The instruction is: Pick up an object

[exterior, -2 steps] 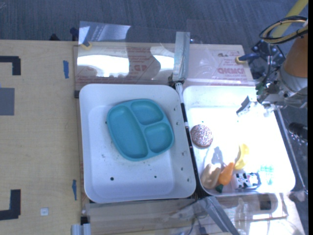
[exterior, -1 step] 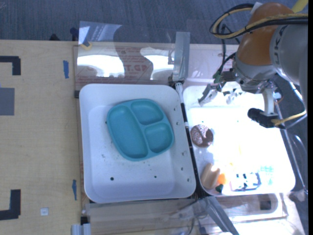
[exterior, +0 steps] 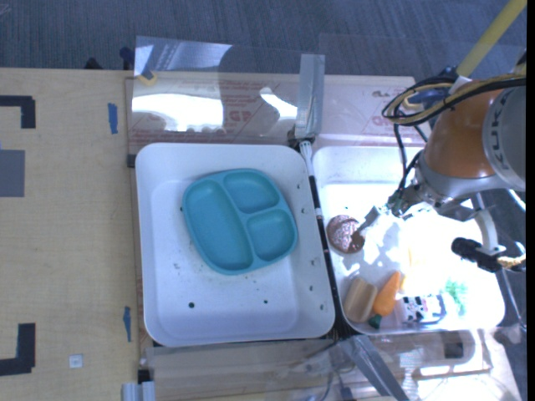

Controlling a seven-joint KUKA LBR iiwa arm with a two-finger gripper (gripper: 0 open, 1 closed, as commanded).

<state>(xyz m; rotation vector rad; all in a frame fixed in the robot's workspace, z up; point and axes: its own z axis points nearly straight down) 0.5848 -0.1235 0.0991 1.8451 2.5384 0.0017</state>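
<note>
Arm (exterior: 468, 136) in from the right, grey w/ orange band, bent over the right bin (exterior: 330, 167). Gripper (exterior: 393, 207) sits low over that bin's far-middle, lots of glare there, washed out white, so can't tell if it's released or clenched, and nothing visibly between the tips. Cables (exterior: 418, 98) loop over the arm's far side, yellow pole (exterior: 497, 27) slants up to the far right corner. Objects, all in the right bin: brown round thing (exterior: 343, 233) at the left side, just left of the gripper and near it, w/ a grey bit touching its right edge; can't say what that is. Nearer, a tan block (exterior: 359, 299) and an orange piece (exterior: 386, 293) side by side, touching or nearly so, orange one tilted. Right of those, a black-and-white item (exterior: 420, 309), then a small green item (exterior: 454, 294), both close to the near wall, too blurred to name better. Left bin (exterior: 159, 224) holds a teal tray (exterior: 240, 220), three compartments, lying flat and turned at an angle, roughly centre-far. Dark specks on the bin floor near the tray. Clear plastic sheet (exterior: 217, 90) behind both bins, wood bench (exterior: 63, 224) to the left w/ black corner marks.
</note>
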